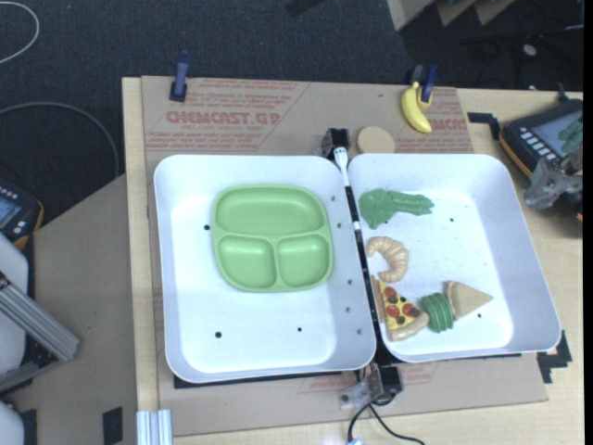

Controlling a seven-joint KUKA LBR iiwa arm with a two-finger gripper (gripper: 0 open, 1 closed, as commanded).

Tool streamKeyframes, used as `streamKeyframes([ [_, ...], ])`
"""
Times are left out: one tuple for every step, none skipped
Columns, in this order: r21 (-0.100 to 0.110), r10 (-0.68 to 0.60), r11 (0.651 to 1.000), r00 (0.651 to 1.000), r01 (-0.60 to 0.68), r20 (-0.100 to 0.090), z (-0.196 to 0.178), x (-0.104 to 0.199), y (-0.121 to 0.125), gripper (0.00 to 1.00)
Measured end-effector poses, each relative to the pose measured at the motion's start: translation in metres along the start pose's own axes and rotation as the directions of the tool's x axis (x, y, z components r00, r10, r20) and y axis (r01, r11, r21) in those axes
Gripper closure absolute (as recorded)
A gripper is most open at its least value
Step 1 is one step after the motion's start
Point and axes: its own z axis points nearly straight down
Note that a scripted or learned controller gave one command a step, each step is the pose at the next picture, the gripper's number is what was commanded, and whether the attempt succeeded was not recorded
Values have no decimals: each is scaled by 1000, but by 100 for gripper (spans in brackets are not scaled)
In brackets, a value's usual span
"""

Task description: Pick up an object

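Observation:
The right white bin (500, 202) holds several toys. A green leafy piece (394, 205) lies near its back left. Below it rests a tan croissant (389, 256). Along the front sit a pizza slice (400, 311), a dark green ridged piece (437, 311) and a tan wedge (468, 297), the last two touching. The left white bin (185, 323) holds a green divided plate (273, 237) in its middle.
Behind the bins, a yellow banana (417, 109) and a tan disc (375, 140) lie on the brown board. Blue clamps (179, 77) grip the board's back edge. A black and orange handheld unit (547, 142) with a grey object below it sits at the right edge.

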Motion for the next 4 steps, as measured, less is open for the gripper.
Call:
streamKeyframes([
  [14,0,1000,1000,0,-5,65,25,-7,100],
  [10,-3,1000,1000,3,-5,79,68,-6,100],
  [17,1,1000,1000,-1,-4,174,79,17,100],
  [11,-1,1000,1000,1,-4,222,100,57,100],
])
